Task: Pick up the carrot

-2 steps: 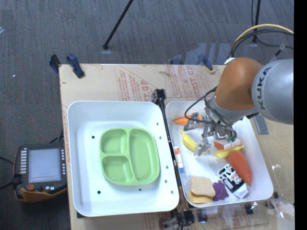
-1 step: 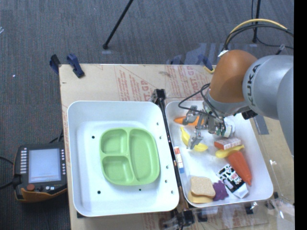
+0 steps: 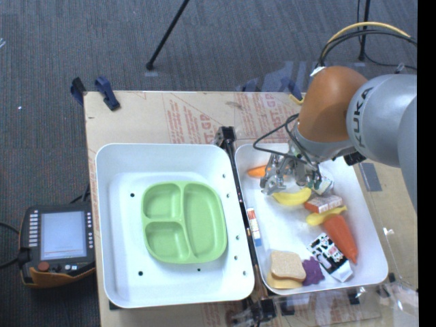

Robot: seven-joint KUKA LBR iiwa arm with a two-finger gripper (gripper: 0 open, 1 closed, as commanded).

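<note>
**Gripper low in the right bin, carrot waiting off to its side**

Starting on the left, a handheld control pendant (image 3: 60,240) sits off the bench (image 3: 163,118). Next comes the left bin (image 3: 112,182), with a green divided plate (image 3: 184,221) lying flat in it. Across the divider, the right bin (image 3: 371,237) is the busy one: a slice of toast (image 3: 287,266) at the near edge, a purple piece (image 3: 312,271) beside it, a black-and-white carton (image 3: 330,254), a yellow banana (image 3: 291,196) and a small orange piece (image 3: 257,172) up near the far wall.

And there's the gripper (image 3: 291,174), down low just above the banana, under the arm's orange band. How wide the jaws stand, I cannot tell; the metalwork is too tangled from up here.

The carrot (image 3: 340,236) lies to the gripper's right and nearer the camera, well inside the right bin, touching or nearly touching a yellow piece (image 3: 320,216) at its upper end. Its long axis runs diagonally, from upper left to lower right in the camera view, the broad end seemingly up by the yellow piece.

To do this well, I'd judge the gripper needs to shift right and toward the near edge, then turn so the jaws close across the carrot's narrow width at mid-length, clear of the carton crowding it.
</note>
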